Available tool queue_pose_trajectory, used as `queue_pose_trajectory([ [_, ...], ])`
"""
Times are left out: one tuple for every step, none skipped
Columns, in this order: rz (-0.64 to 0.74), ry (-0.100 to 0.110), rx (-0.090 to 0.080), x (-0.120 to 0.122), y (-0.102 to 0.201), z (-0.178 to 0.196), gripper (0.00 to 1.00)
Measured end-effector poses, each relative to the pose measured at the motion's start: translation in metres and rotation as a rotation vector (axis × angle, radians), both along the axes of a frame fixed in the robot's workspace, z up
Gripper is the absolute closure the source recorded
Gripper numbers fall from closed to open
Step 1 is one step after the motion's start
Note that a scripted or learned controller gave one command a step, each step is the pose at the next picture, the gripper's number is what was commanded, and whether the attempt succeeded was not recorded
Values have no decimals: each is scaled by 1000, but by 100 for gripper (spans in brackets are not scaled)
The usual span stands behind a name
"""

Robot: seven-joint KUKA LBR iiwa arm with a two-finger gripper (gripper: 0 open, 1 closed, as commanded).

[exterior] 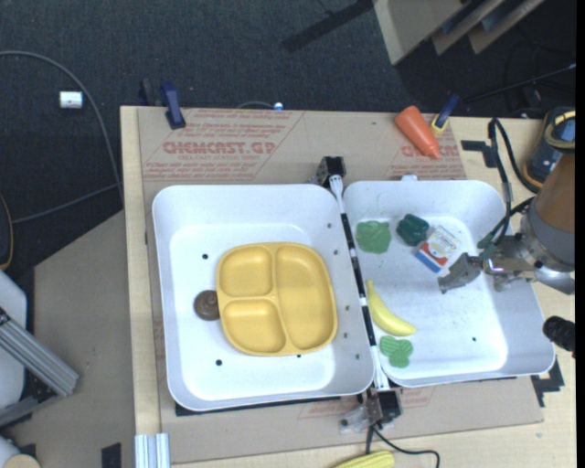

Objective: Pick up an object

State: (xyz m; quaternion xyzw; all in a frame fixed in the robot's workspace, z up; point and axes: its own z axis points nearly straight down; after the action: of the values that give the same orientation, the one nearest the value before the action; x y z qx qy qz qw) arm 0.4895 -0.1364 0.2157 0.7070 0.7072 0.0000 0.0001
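While we cannot tell how the fingers [450, 280] stand, the red-and-blue card packet [437, 248] just beyond them looks light, flat; grip its edges.

Lying under the bench: dark carpet [64, 174], a white cable [55, 69] curling across it. Leaning at the top right: pale wooden furniture [457, 27].

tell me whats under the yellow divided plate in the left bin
A brown round object pokes out from beneath the yellow plate's left edge, on the left bin's floor. How far it runs under the plate is covered, as is anything else below.
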Motion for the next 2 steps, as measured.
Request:
queue_pose_trajectory([
  [0, -1, 0, 51, -42, -131, 0],
  [1, -1, 1, 120, 27, -131, 0],
])
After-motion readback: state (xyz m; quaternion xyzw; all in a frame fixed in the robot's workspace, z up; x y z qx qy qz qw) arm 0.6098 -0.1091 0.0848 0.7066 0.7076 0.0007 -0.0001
